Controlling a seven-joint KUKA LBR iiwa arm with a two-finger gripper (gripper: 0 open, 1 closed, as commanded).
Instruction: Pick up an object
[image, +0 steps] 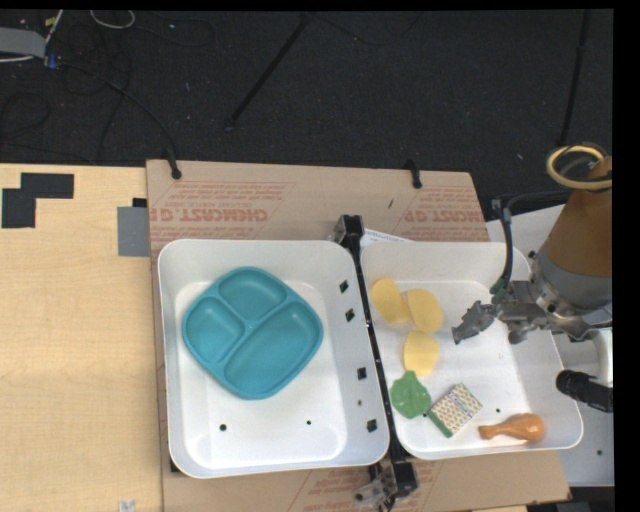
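A sheet of cardboard (300, 205) lies under both bins, and red print runs along its upper strip. The print is upside down in this view. The left piece appears to read "CHEMCAST" and the right piece looks like "G.P", but the letters are small and I cannot be sure of either. More red marks show on the cardboard at the bottom edge of the frame, too small to read.

The left bin (190, 440) holds a teal plate (252, 331) with three sections, lying flat in the bin's upper half.

The right bin (470, 270) holds the small things. Three pale yellow pieces (408, 306) sit in its upper left part, two touching side by side and the third just below them. Below those lies a green leafy piece (409, 395), and just beside it to the right a small box with a speckled pattern (456, 409). Any print on the box is too fine to make out. An orange drumstick-shaped toy (514, 429) lies in the bin's lower right corner.

The arm (585, 235) enters from the right edge of the frame, which cuts off part of it. The pincer (470, 327) is over the right bin's middle, right of the yellow pieces and apart from them. It is dark and blurred, so I cannot tell how far open it is. Nothing can be seen between its tips.

The wooden counter (70, 330) fills the left of the frame, with dark shapes (35, 196) in its upper left.
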